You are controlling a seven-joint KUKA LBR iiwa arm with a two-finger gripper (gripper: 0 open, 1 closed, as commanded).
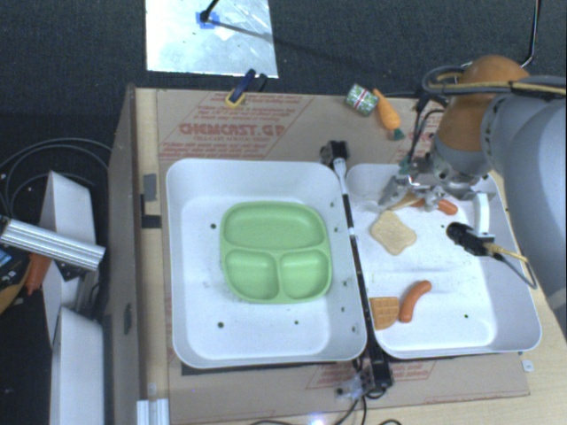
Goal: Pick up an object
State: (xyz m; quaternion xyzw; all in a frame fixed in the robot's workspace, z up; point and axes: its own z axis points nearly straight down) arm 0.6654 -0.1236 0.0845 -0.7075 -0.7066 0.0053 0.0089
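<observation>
Nearest, a cracker and sausage lie at the right bin's six o'clock, a bread slice toward ten. Farther, at twelve, the gripper hangs by a carrot piece, and I cannot tell its state. Crowding the rim, it could scrape the wall or nudge the carrot away.

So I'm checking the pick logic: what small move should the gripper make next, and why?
Probably lower slightly: the gripper hangs at the right bin's far edge over small orange pieces, with nothing seen between its fingers.
</observation>
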